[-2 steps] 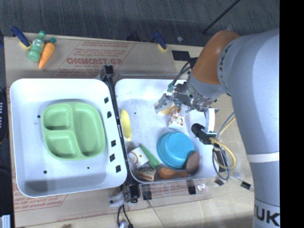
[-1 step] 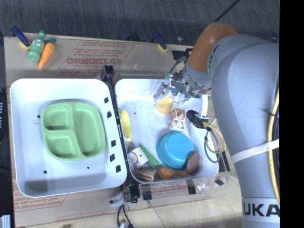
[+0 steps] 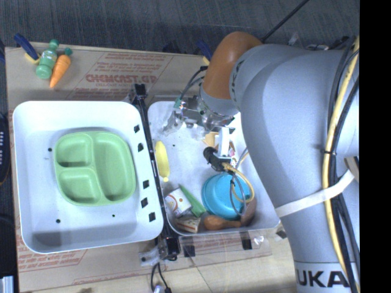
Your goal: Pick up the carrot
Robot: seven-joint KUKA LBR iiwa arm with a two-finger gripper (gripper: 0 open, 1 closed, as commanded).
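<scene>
On the cardboard (image 3: 122,72) past the left bin's far-left corner lay the carrot (image 3: 59,71): orange, green top, tilted. It was touching or just beside a green bottle (image 3: 45,65), and it sat outside both bins.

The left bin (image 3: 24,163) held a green divided plate (image 3: 95,166). The right bin (image 3: 183,145) held a yellow piece (image 3: 162,159) along its left wall, a blue bowl (image 3: 221,195), and a brown-orange lump (image 3: 215,223) against the near wall under the bowl. The lump was too dim to name. It might also be a carrot, couldn't tell.

The gripper (image 3: 195,116) sat over the far end of the right bin, near its back wall. It was well apart from the carrot on the cardboard and also apart from the lump. Whether it was wide or narrow couldn't be told, since the wrist and cables blocked it. Nothing was seen held. The arm (image 3: 293,133) covered much of the bin's right side.

Judgement: this was the approach step and the pick hadn't started, so progress on the task was near zero.

- **If the cardboard carrot was the target:** the next move called for a long reach left across both bins, a turn to line up across the carrot's narrow width, and a descent clear of the bottle.
- **If the lump was the target:** a short move toward the near wall. It would be a tight fit between the bowl and the wall, so a clean close looked hard.
</scene>
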